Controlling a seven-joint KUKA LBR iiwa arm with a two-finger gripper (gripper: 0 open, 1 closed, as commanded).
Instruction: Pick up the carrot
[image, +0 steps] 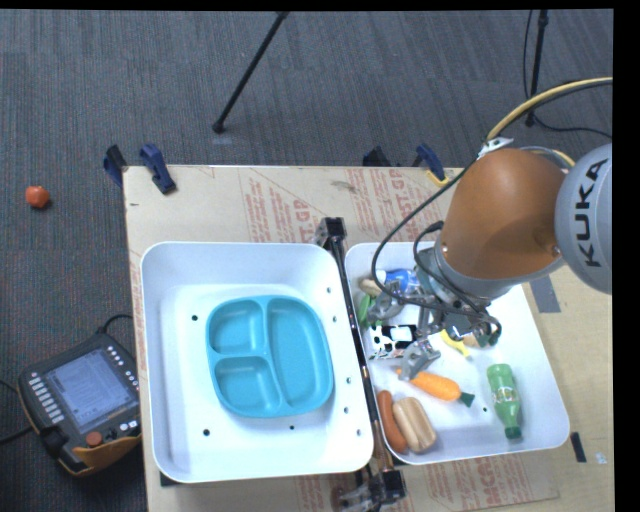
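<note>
Camera view: right white bin (545, 370), orange toy carrot (437, 386) lying flat.
Gripper (421, 356): at carrot's 11 o'clock, just above it.
Fingers: cannot tell.

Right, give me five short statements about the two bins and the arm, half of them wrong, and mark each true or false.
1. The carrot lies in the right bin. True.
2. The blue tray sits in the right bin. False: it sits in the left bin.
3. The gripper holds the carrot between its fingers. False: the carrot lies on the bin floor just below the gripper, not between the fingers.
4. A green bottle lies to the right of the carrot. True.
5. The hot dog lies in the blue tray. False: it lies in the right bin near its front edge, below the carrot.
</note>
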